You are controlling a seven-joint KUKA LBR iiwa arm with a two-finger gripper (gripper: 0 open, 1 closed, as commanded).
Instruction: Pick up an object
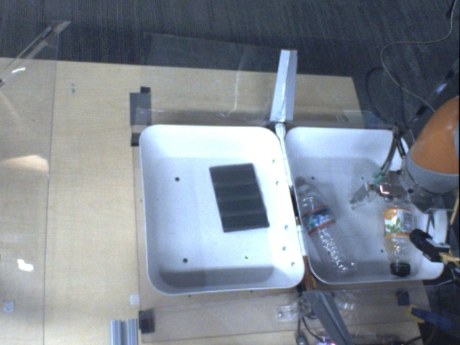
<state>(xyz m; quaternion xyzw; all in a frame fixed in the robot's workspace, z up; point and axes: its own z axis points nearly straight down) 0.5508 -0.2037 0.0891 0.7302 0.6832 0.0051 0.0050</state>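
Note:
A black ribbed rectangular pad [238, 197] lies flat in the middle of the left bin [165, 157]. In the right bin [338, 144] a clear plastic bottle [322, 228] with a blue and red label lies on its side near the left wall. A second bottle [395, 237] with an orange and green label and a black cap lies by the right wall. My gripper [381, 187] hangs low over the right bin's right half, just above the labelled bottle's upper end and to the right of the clear bottle. Nothing shows held in it.
The arm's orange band [438, 146] and grey wrist cover the right bin's far right corner. A metal post [284, 85] rises behind the gap between the bins. Cables [413, 49] trail at the right; clear plastic sheeting [43, 192] covers the bench at left.

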